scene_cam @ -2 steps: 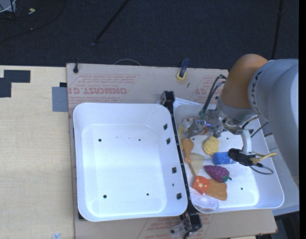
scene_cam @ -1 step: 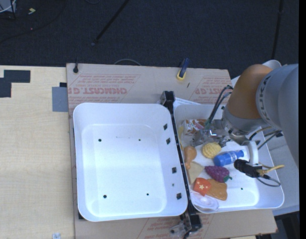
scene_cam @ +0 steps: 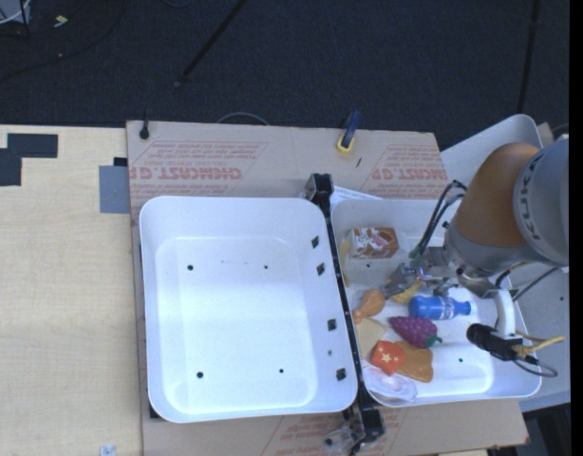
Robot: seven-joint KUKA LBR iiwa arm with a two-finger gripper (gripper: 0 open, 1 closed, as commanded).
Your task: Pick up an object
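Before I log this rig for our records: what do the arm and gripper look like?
The arm is a thick, rounded grey tube with a broad orange band above the wrist. Thin black cables loop down to a small, dull metal gripper.

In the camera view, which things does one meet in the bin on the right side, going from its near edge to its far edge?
In the right-hand bin, from near to far: red toy block → purple grapes → blue bottle → snack packet.
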